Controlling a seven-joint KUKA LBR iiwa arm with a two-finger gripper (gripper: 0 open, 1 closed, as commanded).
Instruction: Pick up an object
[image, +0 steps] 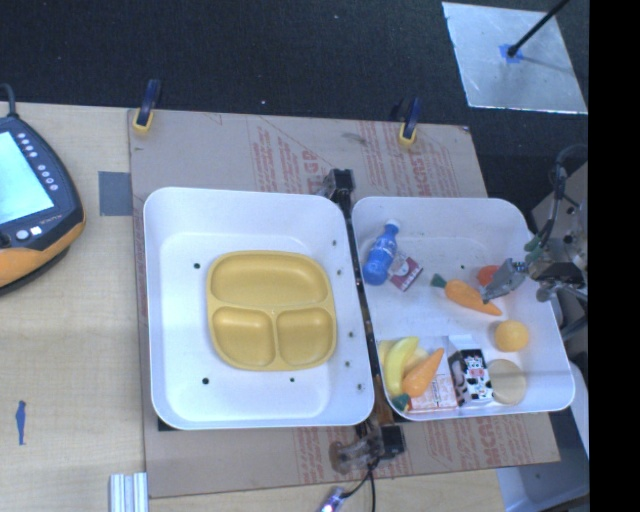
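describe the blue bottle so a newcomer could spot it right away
Look at the right-hand white bin, in its upper-left corner next to the divider between the two bins. The blue bottle lies there tilted, beside a small red-and-white packet. It is the only blue item in that bin.

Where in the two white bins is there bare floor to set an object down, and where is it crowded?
Left bin: a bare margin rings the yellow divided tray. Right bin: a bare patch lies between the blue bottle and the carrot. Crowded along its near edge: banana, cartons, orange fruit.

Yellow tray (270, 308), blue bottle (380, 254), orange carrot (470, 296)
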